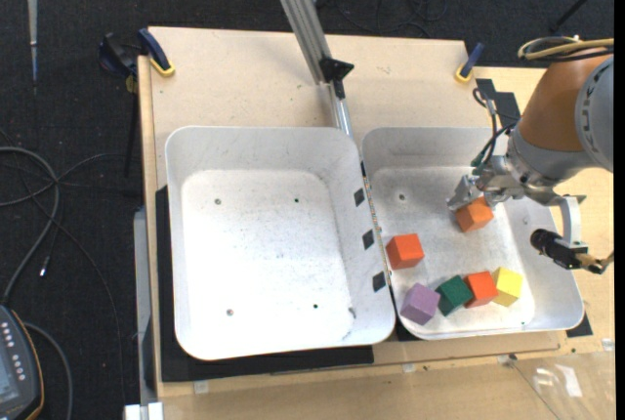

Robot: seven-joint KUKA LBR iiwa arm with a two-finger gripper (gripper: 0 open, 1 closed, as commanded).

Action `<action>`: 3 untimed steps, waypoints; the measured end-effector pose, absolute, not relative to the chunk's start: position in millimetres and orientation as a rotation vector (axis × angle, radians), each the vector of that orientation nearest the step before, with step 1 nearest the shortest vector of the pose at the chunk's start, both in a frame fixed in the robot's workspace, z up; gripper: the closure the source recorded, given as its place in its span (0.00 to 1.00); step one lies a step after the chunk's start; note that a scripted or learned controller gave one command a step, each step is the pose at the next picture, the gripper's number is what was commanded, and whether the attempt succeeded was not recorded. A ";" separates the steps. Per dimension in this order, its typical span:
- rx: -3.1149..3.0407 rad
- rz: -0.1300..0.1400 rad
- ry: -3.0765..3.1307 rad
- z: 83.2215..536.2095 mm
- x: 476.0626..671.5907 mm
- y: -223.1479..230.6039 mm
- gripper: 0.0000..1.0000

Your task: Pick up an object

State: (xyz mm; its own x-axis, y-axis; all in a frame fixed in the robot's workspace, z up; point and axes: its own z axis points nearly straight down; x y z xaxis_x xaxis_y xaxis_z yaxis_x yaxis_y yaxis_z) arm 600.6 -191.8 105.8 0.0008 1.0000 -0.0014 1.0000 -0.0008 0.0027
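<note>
over the right-hand bin (557, 306), claw (473, 200) low and right above an orange block (475, 215), seemingly touching its top edge; cannot tell whether apart, together or clamped on it. lying loose toward the bin's middle, another orange cube (404, 250); along the near wall, packed side by side, purple cube (420, 303), green cube (454, 294), orange-red cube (481, 287) and yellow cube (508, 285). left-hand bin (195, 154) alongside on the surface (254, 81). judged light, stiff and matte, so probably not slippery and hardly fragile. best taken across two opposite flat faces, squarely, not by corners. block under the claw stands well apart from its neighbours, so easier than the crowded row.
</note>
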 end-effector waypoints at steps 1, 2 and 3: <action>2.208 0.009 2.231 140.5 652.5 -104.0 1.00; 2.218 0.000 2.224 138.8 649.5 -110.1 0.00; 2.217 0.007 2.213 283.8 611.9 -124.5 0.00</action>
